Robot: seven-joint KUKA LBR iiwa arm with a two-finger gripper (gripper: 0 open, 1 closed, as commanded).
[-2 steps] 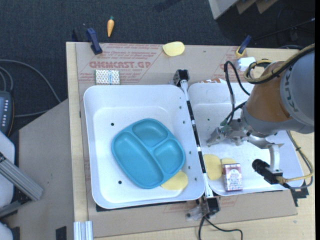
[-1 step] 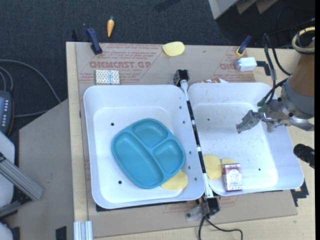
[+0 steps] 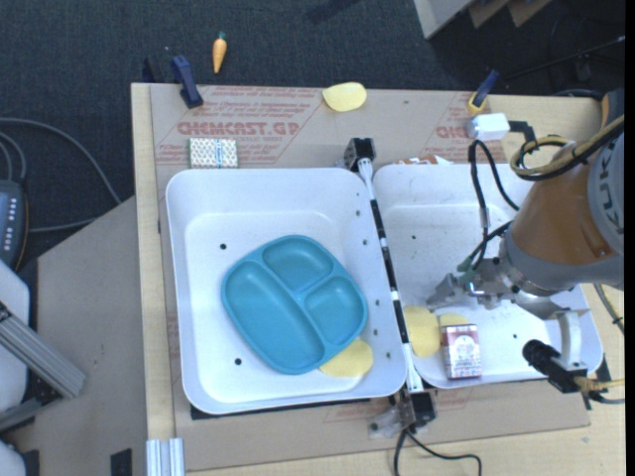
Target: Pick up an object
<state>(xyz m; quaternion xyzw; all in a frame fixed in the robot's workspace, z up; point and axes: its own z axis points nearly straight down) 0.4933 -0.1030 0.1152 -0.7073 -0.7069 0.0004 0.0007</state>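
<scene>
The gripper is positioned low in the right bin, above a small box and yellow piece; its finger state cannot be told.

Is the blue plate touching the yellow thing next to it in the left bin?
Touching. In the camera view the blue plate overlaps the yellow thing at its lower right edge, with no white bin floor between them.

Two white bins sit side by side holding one blue divided plate, two yellow pieces and one small red-and-white box, with one more yellow piece on the tabletop.
</scene>
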